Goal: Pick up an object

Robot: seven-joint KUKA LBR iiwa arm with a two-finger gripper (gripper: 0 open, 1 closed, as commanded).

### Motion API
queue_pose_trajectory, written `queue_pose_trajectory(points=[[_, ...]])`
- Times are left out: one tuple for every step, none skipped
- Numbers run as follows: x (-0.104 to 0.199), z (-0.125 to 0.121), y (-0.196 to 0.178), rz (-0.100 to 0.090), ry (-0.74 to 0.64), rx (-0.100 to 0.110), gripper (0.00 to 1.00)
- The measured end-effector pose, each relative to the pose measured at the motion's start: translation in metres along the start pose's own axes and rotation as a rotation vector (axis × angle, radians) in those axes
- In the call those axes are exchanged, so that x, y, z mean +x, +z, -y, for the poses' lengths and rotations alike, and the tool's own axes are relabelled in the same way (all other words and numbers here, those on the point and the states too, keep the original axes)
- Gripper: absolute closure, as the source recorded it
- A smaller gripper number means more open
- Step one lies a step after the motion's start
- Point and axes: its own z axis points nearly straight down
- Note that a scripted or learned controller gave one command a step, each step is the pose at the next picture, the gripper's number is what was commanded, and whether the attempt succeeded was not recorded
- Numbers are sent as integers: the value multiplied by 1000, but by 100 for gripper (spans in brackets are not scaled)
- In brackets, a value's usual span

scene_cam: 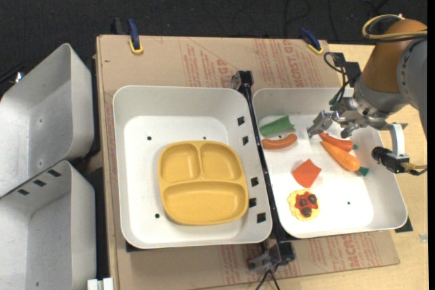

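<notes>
Pizza toy (303, 204) near right bin's (391, 210) front rim.

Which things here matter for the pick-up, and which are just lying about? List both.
For the job:
claw
orange plastic carrot
orange-red toy sausage
green flat piece
orange-red square block
small yellow toy pizza

Just lying about:
yellow divided plastic tray
blue clamps

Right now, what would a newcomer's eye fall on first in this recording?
Probably the yellow divided tray, alone in the left bin. Next, the small bright toy foods in the right bin: a carrot, a hot dog and an orange wedge, with the gripper just above the carrot.
</notes>
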Motion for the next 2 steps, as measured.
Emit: queue_pose_trajectory(points=[[0, -2, -14, 2, -3, -6, 100], [-4, -6, -59, 3, 0, -10, 100]])
